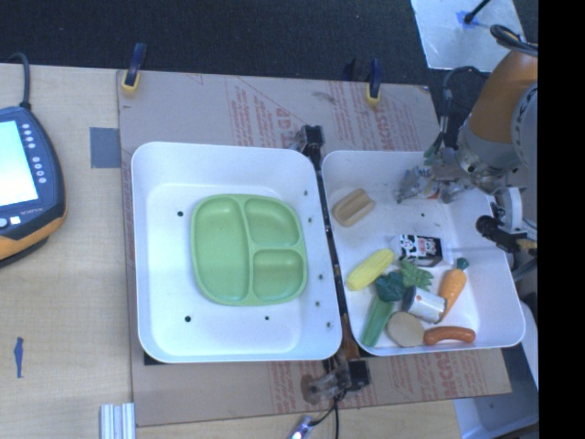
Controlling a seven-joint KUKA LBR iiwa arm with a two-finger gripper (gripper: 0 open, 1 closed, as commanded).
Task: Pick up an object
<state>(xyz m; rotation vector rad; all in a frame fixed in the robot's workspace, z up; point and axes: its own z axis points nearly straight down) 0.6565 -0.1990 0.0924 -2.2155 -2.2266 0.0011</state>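
The surface (73, 318) is pale wood, with a brown cardboard sheet (265, 108) laid over its middle and clamped at the top edge. On the cardboard sit two white bins side by side. The left bin (155, 245), centre-left of the frame, holds a green divided tray (247, 248) lying flat in its middle. The right bin (494, 318) sits at centre-right, touching the left one along their shared edge.

The arm (507, 108) enters from the upper right of the frame, its orange band showing above the wrist. The gripper (437, 183) hangs over the upper part of the right bin, apart from the toys below it; whether it is apart or together I cannot tell at this angle, and nothing shows between its tips.

At the left edge of the frame lies a dark pendant (23, 181) with an orange rim and a lit screen.

The toys lie in the right bin. A tan bread piece (353, 207) rests alone near the bin's upper left. The rest cluster lower down: a yellow corn cob (370, 269), a small black-and-white carton (420, 247), a green vegetable (382, 307) leaning down and left, an orange carrot (452, 287), a beige round piece (406, 329), and a reddish sausage (449, 337) at the bin's lower edge.
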